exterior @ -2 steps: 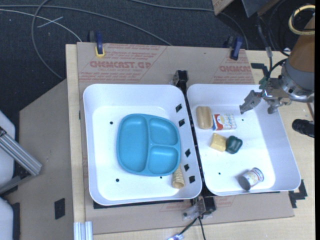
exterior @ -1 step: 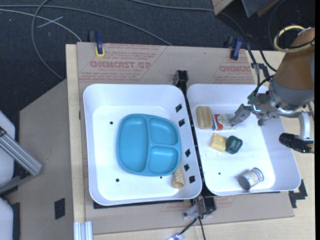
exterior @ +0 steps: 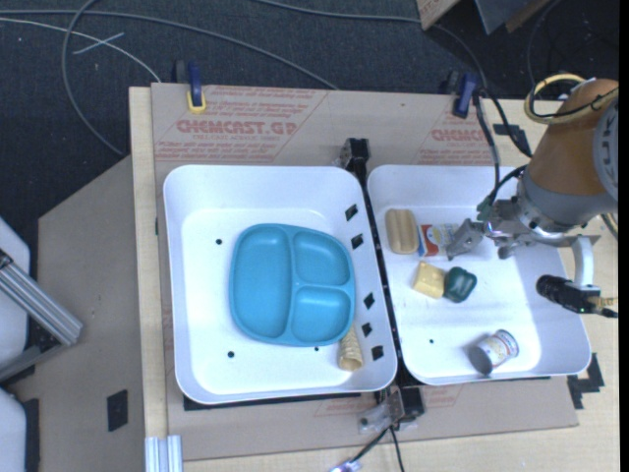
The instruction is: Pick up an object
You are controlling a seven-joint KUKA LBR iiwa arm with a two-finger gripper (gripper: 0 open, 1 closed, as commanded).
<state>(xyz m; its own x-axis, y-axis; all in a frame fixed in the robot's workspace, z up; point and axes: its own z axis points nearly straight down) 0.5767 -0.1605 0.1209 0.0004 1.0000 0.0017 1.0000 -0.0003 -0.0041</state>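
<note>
Green object (exterior: pixel 459 284) lay in right bin (exterior: pixel 550 352) beside yellow block (exterior: pixel 428 280) — gripper (exterior: pixel 462 241) hovered just above, fingers spread, pinching nothing; can (exterior: pixel 492 351) sat nearer front.

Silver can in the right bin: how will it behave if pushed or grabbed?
The silver can lies on its side, so a nudge probably rolls it across the right bin. Its rounded metal surface looks smooth and may slip in a grasp. Probably rigid.
</note>
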